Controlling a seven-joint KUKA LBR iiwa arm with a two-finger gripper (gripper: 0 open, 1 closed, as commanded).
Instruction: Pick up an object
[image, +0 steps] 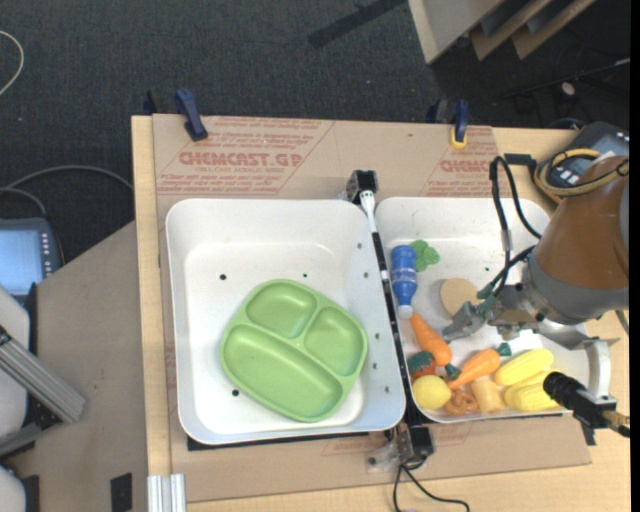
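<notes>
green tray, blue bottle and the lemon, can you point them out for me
green tray (293, 349), camera view, on the ridge between its compartments, in the left bin
blue bottle (403, 274), camera view, on its body
lemon (431, 391), camera view, on the middle of its yellow skin

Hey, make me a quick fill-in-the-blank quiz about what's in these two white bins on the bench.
1. The green divided plastic plate lies in the ____ white bin.
2. The blue plastic bottle lies along the right white bin's ____ wall.
3. The plate has ____ compartments.
4. The round lemon is coloured ____.

Missing words: left; left; three; yellow
</notes>
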